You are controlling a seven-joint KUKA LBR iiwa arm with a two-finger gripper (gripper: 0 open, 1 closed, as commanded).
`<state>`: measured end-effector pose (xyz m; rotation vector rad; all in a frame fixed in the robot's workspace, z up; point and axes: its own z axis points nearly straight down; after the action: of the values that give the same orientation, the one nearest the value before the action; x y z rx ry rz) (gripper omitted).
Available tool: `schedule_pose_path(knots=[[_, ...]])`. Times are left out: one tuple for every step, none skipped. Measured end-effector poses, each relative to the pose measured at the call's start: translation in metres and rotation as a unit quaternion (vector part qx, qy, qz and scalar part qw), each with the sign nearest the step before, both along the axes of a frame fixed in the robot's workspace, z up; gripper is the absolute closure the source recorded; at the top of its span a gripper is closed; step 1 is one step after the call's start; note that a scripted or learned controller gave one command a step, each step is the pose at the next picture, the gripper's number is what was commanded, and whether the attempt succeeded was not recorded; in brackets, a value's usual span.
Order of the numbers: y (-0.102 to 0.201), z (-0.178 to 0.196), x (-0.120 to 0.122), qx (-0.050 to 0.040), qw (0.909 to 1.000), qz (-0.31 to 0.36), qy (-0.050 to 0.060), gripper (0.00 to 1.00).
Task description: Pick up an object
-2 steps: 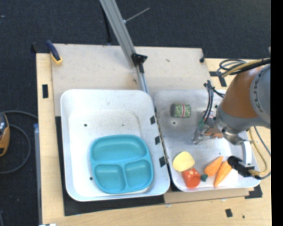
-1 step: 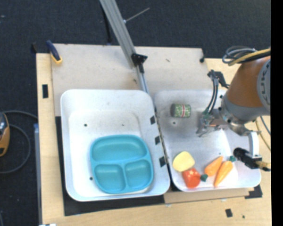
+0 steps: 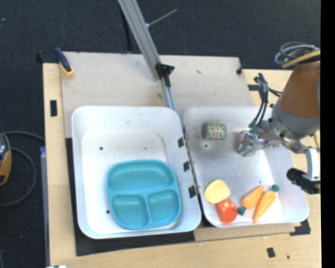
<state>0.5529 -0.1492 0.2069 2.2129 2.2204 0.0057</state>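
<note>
Jaws' state too blurred to tell on gripper (image 3: 247, 143) low over right bin (image 3: 285, 166), green can (image 3: 214, 130) just beside it on its side, two carrots (image 3: 259, 201), red pepper (image 3: 226, 210), yellow piece (image 3: 217, 191) near front edge, arm (image 3: 298, 102) cut off at right, teal divided tray (image 3: 143, 195) in left bin (image 3: 95, 144).

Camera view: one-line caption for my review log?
Gripper hovers in right bin beside green can; carrots lie nearer.

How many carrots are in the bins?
2. Both lie in the right bin, near its front right corner: one carrot on the left and the other carrot close beside it on the right. None seems hidden.
</note>
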Motion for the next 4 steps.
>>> schedule_pose_path(knots=[[-0.003, 0.051, 0.011, -0.0001, 1.0000, 0.000, 0.000, 1.00], [0.052, 0.041, 0.011, 0.0009, 1.0000, 0.001, 0.003, 1.00], [0.102, 0.050, 0.020, 0.0017, 1.0000, 0.002, 0.002, 1.00], [0.149, 0.037, 0.023, 0.0008, 1.0000, 0.001, 0.004, 1.00]])
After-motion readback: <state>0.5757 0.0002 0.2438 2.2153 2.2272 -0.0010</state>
